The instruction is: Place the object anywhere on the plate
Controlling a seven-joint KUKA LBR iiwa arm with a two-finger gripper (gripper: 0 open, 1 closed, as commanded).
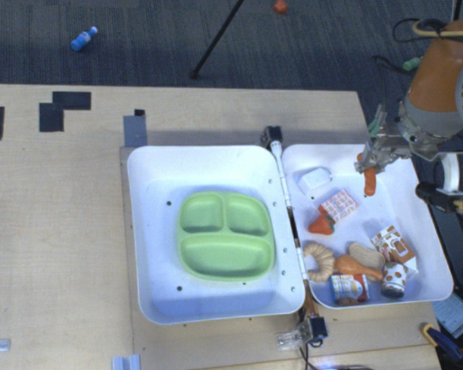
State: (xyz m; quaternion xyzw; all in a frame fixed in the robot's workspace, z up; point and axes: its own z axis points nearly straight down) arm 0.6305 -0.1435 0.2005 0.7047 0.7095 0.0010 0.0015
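A green divided plate (224, 235) lies in the middle of the left white bin (149, 221). My gripper (369, 165) hangs over the far part of the right bin (435, 249), well to the right of the plate. It is shut on a small orange carrot-shaped object (369, 183), which hangs down from between the fingers, lifted above the bin floor.
The right bin also holds a white piece (313, 177), a chequered box (339, 205), a red strawberry (321, 224), a pretzel (319, 259), a drumstick (354, 266), a can (349, 288) and two small cartons (395, 260). A raised divider (287, 209) separates the bins.
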